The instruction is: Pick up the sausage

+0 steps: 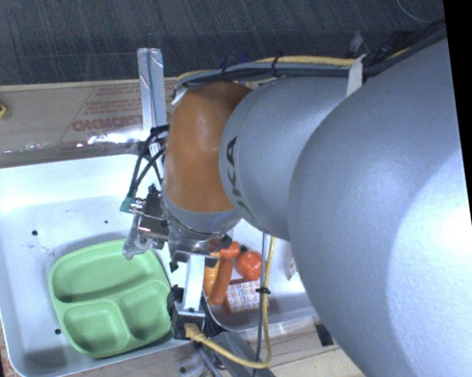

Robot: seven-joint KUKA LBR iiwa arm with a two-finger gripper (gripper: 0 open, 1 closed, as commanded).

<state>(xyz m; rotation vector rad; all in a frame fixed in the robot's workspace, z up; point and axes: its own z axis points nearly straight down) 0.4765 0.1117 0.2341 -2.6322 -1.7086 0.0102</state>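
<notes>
An orange-brown elongated thing, likely the sausage [218, 280], lies in the right bin just under the arm's wrist, partly hidden by it. My gripper [137, 237] hangs over the left bin, at the upper right rim of the green divided tray [104, 300]. It is to the left of the sausage and apart from it. Nothing shows between the gripper's tips.
A round orange item [250, 265] sits right beside the sausage, above a white labelled packet [246, 296]. The left white bin [15, 212] holds the green tray. The big grey arm covers most of the right bin. A metal post [153, 91] stands behind the bins.
</notes>
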